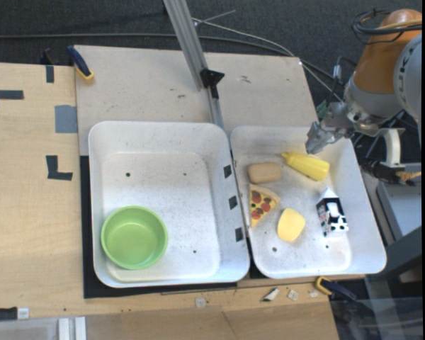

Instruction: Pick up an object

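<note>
The right bin (pixel 361 253) holds a yellow mustard bottle (pixel 307 165), a tan bread roll (pixel 264 172), a pizza slice (pixel 261 205), a yellow wedge of cheese (pixel 291 225) and a black-and-white milk carton (pixel 332 216). My gripper (pixel 316 144) hangs over the bin's far right part, just above the mustard bottle's right end. Nothing shows between its fingers, and their spacing is too small to read.
The left bin (pixel 156 147) holds a green bowl (pixel 134 237) at its near left corner. A slanted metal pole (pixel 191 41) crosses the bench behind the bins. A blue-and-yellow clamp (pixel 81 63) lies at the far left of the board.
</note>
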Controlling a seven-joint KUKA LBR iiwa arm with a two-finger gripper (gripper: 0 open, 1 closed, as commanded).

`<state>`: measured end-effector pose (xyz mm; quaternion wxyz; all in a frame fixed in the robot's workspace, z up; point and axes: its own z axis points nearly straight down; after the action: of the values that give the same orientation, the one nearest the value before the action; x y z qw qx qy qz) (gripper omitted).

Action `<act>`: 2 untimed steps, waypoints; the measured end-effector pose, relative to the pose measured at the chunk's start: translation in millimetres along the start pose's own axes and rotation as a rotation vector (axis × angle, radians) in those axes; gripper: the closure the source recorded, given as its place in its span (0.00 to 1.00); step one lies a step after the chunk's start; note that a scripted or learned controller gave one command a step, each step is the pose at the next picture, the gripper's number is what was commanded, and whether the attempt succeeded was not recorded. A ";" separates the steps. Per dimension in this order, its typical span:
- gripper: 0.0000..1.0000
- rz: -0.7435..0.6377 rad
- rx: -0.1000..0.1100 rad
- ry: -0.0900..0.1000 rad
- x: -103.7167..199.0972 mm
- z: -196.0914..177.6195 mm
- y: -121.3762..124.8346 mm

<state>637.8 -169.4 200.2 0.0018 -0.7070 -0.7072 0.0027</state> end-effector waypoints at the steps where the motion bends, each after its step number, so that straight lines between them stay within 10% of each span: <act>1: 0.00 -0.001 0.002 0.001 0.8 47.5 3.8; 2: 0.00 -0.003 0.000 0.001 1.9 94.7 9.4</act>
<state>646.6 -167.6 105.5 0.0021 -0.7061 -0.7081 0.0024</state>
